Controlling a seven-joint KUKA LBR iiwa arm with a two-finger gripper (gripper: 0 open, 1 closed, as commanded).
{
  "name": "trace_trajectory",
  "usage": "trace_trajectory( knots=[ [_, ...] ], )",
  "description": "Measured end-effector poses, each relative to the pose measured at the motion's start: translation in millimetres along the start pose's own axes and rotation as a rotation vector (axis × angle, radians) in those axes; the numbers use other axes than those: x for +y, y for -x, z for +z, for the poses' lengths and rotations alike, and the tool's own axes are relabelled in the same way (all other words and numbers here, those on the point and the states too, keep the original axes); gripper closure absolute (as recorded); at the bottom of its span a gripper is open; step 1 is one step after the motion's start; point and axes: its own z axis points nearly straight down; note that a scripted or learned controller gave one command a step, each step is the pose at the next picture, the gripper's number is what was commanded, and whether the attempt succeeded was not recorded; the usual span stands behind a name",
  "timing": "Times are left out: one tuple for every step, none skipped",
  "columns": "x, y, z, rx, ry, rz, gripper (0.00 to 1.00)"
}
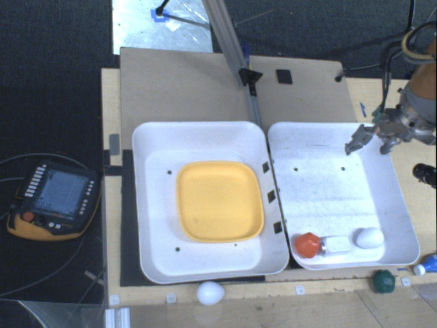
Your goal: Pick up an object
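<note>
Far left on the dark floor, a teach pendant (53, 202) with orange trim and its cable. Left bin (153, 149) holds a yellow square plate (220, 201), flat, near centre. White egg-shaped object (210, 293) sits on the bench just outside the left bin's front edge. Grey pole (229, 29) slants down from top to the seam between the bins. Right bin (328, 183) has three things along its front wall: red-orange ball (307, 244) at the left corner, touching a small white block (336, 244), then a white egg-shaped object (369, 238) just beside it. Dark green ball (384, 281) and blue-white item (425, 267) on the bench outside the front right corner. Gripper (369, 142) hangs over the right bin's back right rim, well apart from the objects, fingers spread open, nothing between them; arm enters from the right edge.
</note>
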Motion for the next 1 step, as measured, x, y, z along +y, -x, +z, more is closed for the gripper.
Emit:
trace_trajectory(
  knots=[
    [-3.9, 0.2, 42.2, 0.000, 0.000, 0.000, 0.00]
  ],
)
